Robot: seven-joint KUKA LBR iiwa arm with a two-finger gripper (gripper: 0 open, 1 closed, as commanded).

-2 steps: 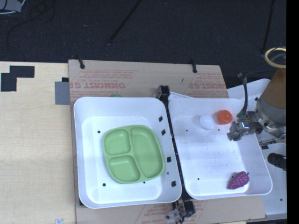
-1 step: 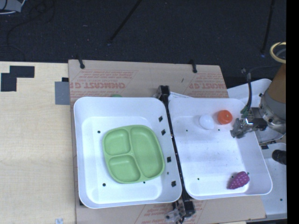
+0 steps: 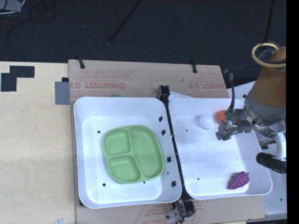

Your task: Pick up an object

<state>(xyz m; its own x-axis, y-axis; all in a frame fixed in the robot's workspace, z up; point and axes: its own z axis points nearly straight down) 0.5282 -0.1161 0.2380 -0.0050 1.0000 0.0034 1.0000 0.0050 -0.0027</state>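
Bins come first by size: the left bin [image 3: 88,125] holds a green divided plate [image 3: 133,153] with three compartments, lying flat near its middle, and the right bin [image 3: 205,171] holds the smaller pieces. The plate looks like stiff moulded plastic, light but broad and flat, so I judge it awkward for a two-finger claw unless it is pinched at the raised rim. Next in size is the purple bunch of grapes [image 3: 238,180] near the front right corner of the right bin, well apart from the arm; it seems a light toy with a bumpy surface that should give some purchase, best pinched across its narrow width. Smaller again is the white ball [image 3: 206,121] towards the back of that bin, smooth and round, likely to roll or squirt out unless gripped across its middle. Just to its right an orange thing [image 3: 221,115] peeks out, partly hidden by the arm, too covered to identify. The gripper [image 3: 225,130] hangs over the right bin just beside the ball and the orange thing; whether it is released or clenched I cannot tell, and nothing visible sits in it. Cardboard [image 3: 140,80] under the bins bears red print, reversed and partly hidden, not surely readable.
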